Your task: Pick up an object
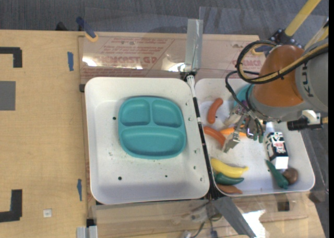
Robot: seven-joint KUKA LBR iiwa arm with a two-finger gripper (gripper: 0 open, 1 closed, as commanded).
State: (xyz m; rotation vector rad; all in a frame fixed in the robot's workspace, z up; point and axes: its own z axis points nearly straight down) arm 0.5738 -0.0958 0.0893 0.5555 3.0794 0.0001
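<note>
Lying nearest in the right bin (pixel 305 177): a smooth curved yellow banana (pixel 229 168) over a dark green piece (pixel 229 178), soft-looking toy food. Hovering beyond them, the gripper (pixel 235 139), fingers seeming slightly parted and empty, just beside a glossy orange carrot-like piece (pixel 215 133). Risking a slip off that rounded plastic, or a nudge into the red sausage (pixel 214 110) behind. Resting in the left bin (pixel 99 143), a matte teal divided plate (pixel 152 126).
</note>
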